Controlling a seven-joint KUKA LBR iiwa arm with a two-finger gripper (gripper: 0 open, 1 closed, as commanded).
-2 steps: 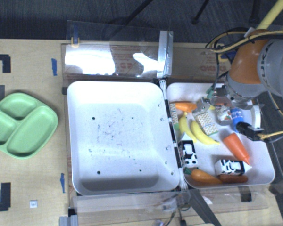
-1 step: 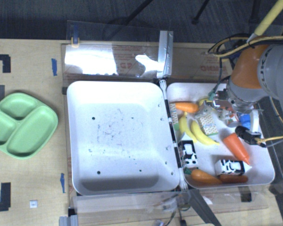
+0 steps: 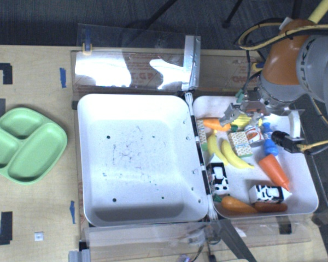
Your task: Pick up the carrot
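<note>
Pincer: the gripper (image 3: pixel 241 113) hangs over the far part of the right bin (image 3: pixel 309 187); whether it is released or clenched, I cannot tell.
Carrot: the carrot (image 3: pixel 275 169) lies nearer the camera and rightward of the pincer, among toys.
Long axis: slanted, tip pointing toward the near right corner.

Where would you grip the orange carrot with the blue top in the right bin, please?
Probably across the carrot's thick middle, coming straight down from above. It lies flat, tapering toward the bin's right wall, with open floor on both long sides for the gripper.
</note>
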